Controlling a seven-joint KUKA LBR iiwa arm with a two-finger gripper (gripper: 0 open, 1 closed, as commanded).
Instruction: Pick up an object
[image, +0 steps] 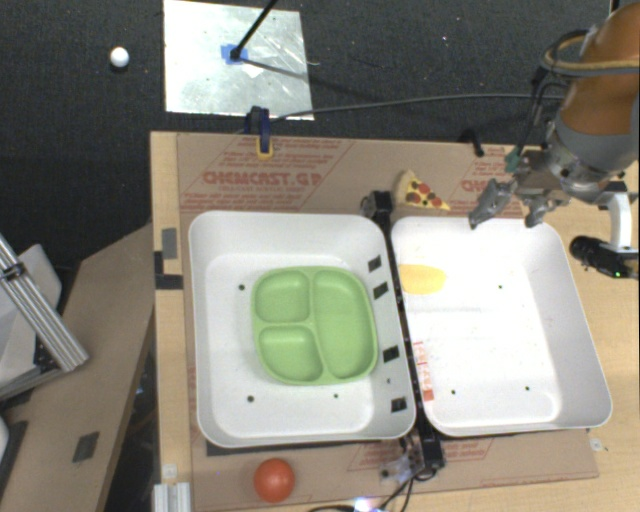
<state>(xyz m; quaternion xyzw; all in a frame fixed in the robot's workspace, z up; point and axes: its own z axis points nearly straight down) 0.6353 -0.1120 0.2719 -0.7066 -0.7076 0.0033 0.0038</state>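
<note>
A flat yellow object (422, 278) lies in the right bin (560, 330), near its far left corner. A green divided plate (312, 324) rests in the middle of the left bin (220, 300). A toy pizza slice (422, 192) sits on the cardboard just behind the right bin. My gripper (512, 208) hangs above the far edge of the right bin, well to the right of the yellow object and the pizza slice. Its two fingers stand apart, open, with nothing between them.
A red-orange ball (274, 479) lies on the board in front of the left bin. A shiny sheet (236, 58) and a small white ball (120, 57) lie on the dark surface at the back. Black clips (388, 295) run between the bins.
</note>
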